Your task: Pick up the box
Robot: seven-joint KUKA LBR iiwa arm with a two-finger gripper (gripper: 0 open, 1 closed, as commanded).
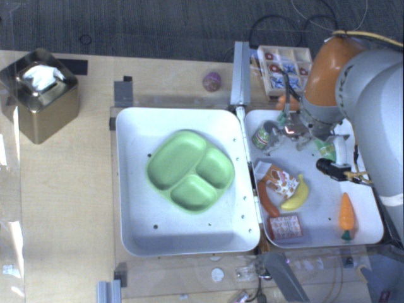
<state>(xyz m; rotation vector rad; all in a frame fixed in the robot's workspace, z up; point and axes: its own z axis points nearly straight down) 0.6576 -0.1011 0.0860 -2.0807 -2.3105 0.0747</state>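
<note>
Here, a flat rectangular printed box lies beside a curved banana.

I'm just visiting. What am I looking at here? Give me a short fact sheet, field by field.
left bin: white bin holding a green divided plate
right bin: white bin with a banana, a carrot, a small can and a small red box
arm: grey arm reaching in over the right bin's far end
bench extras: tissue box, patterned box behind the right bin
</note>
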